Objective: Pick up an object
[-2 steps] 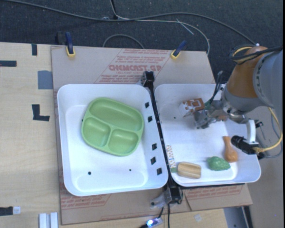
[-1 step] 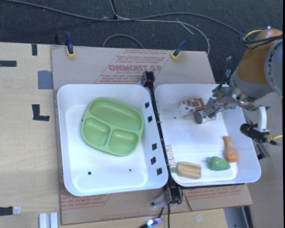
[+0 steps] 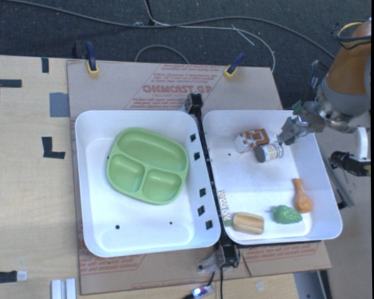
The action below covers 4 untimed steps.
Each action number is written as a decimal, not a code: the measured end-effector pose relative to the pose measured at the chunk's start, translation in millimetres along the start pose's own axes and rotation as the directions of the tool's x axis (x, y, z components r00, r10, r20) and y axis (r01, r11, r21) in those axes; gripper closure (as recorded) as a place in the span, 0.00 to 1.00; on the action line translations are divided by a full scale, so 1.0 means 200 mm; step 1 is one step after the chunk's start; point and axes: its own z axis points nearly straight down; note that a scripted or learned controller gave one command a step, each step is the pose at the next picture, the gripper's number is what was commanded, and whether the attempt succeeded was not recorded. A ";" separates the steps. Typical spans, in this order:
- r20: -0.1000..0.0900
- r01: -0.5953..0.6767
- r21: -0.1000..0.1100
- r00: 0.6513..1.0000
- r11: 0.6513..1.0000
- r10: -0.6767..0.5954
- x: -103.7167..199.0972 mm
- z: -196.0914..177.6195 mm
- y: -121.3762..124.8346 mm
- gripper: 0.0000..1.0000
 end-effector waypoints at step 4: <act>-0.001 0.003 0.007 1.000 1.000 -0.003 0.73 -0.11 0.10 1.00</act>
